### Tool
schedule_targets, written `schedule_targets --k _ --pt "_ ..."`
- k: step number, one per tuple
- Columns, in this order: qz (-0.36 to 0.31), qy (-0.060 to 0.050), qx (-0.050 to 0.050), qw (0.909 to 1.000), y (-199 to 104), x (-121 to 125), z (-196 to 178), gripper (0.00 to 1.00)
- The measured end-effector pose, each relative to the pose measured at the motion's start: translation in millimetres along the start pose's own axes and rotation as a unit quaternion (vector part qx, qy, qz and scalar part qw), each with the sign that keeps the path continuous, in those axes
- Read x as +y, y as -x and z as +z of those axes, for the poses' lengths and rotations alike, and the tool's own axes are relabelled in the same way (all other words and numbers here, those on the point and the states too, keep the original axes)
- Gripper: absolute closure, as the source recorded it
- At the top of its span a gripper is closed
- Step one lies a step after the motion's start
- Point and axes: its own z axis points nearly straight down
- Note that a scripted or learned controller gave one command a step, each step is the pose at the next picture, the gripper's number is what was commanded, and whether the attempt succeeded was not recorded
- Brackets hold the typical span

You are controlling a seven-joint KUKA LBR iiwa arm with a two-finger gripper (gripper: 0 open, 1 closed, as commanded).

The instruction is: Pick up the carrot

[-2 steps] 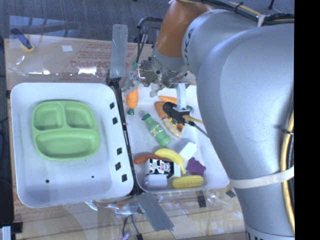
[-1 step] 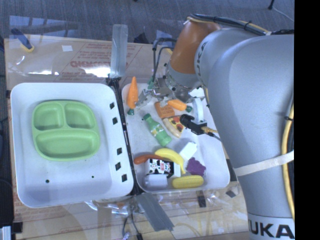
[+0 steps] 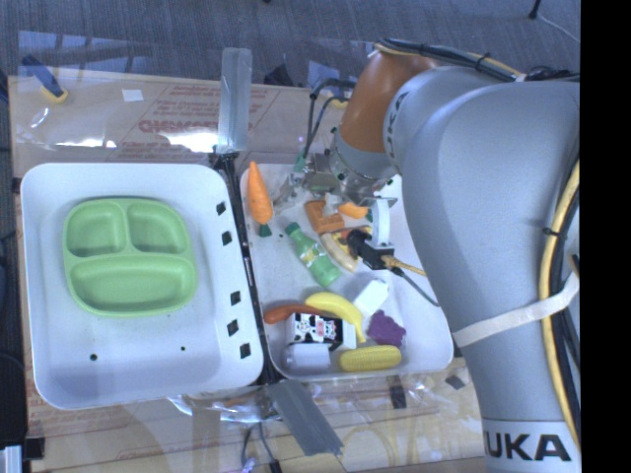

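Grey and orange, the arm reaches in from the right and hangs its tool [image 3: 330,187] low over the far end of the right bin [image 3: 426,315], among cluttered small items; this looks like the approach step of the pick, with nothing lifted yet. Whether the tool is spread or closed cannot be told, since the wrist and cables hide its tip, and nothing can be seen gripped in it. Just below the tool lie some orange pieces [image 3: 329,217] that may be touching it, though the view is too crowded to be sure. To the tool's left, near but apart, the carrot [image 3: 258,196] lies along the bin's left wall, its green stem end pointing toward the near side. On the tool's near side sits a green bottle [image 3: 311,252], and farther toward the bin's near end are a banana [image 3: 337,310], a purple item [image 3: 385,329], a corn cob [image 3: 370,359] and a white card [image 3: 315,330]. Well off to the left, past the divider, the other bin [image 3: 39,294] carries a green divided plate [image 3: 128,254]. In my judgement, the next move calls for shifting left over the carrot, aligning across its narrow body, then descending and closing.
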Motion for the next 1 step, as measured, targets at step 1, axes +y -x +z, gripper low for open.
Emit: schedule_targets --k 1 --pt "-0.020 0.001 0.001 0.9998 -50.0 -15.3 -97.9 0.00"
